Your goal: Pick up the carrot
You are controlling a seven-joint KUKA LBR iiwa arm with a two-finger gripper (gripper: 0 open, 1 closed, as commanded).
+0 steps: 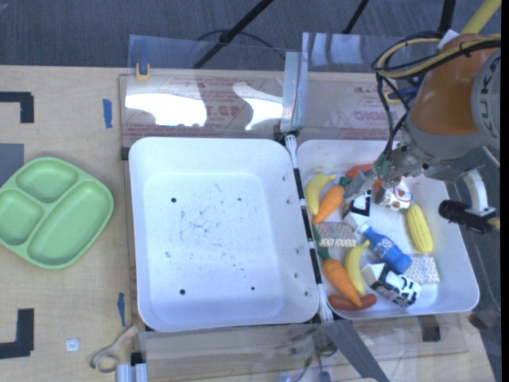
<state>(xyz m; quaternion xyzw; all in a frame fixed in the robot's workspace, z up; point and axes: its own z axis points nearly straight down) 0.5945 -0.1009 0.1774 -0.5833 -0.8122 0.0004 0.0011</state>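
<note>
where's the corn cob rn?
The corn cob lies in the right bin, toward its right side, just right of the blue bottle and below the end effector.

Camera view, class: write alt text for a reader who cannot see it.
A grey arm's two-finger gripper hovers over the right white bin, near an orange carrot among toy foods including a yellow corn cob. The left white bin sits beside it, and a green divided plate lies on the bench.
</note>
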